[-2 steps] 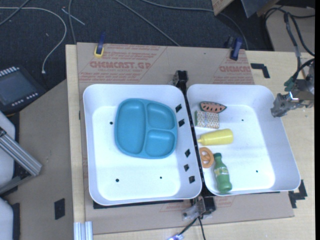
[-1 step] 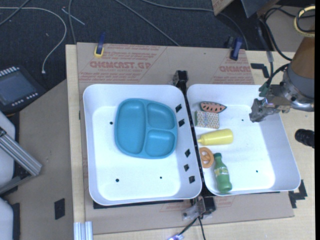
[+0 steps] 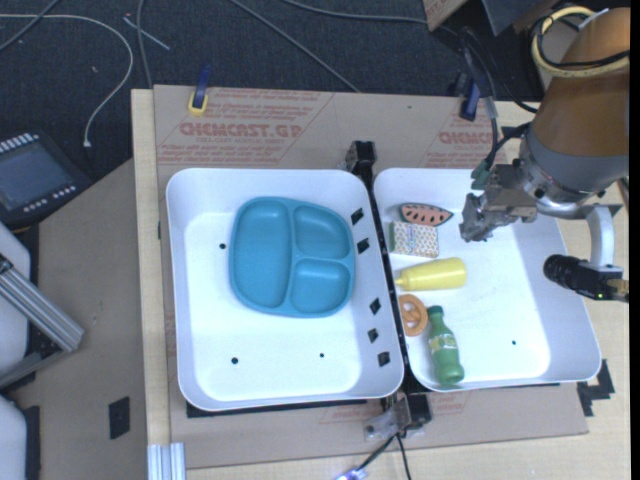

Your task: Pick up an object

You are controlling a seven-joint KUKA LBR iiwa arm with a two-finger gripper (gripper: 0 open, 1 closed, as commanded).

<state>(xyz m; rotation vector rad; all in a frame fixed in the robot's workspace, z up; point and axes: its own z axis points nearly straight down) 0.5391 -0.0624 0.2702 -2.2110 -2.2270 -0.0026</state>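
The right bin [image 3: 540,353] holds several small items along its left side: a watermelon slice [image 3: 426,213], a pale speckled block [image 3: 414,239], a yellow bottle-like piece [image 3: 433,275], a pretzel [image 3: 412,313] and a green bottle [image 3: 444,346]. My gripper [image 3: 478,221] hangs over the upper middle of this bin, just right of the watermelon slice and apart from it. Nothing shows between its tips.
The left bin [image 3: 200,298] contains a blue divided plate [image 3: 292,257]. A black divider with clips [image 3: 372,268] runs between the bins. The arm's orange band [image 3: 590,43] and body cover the right bin's upper right corner. Cables lie on the dark floor behind the bench.
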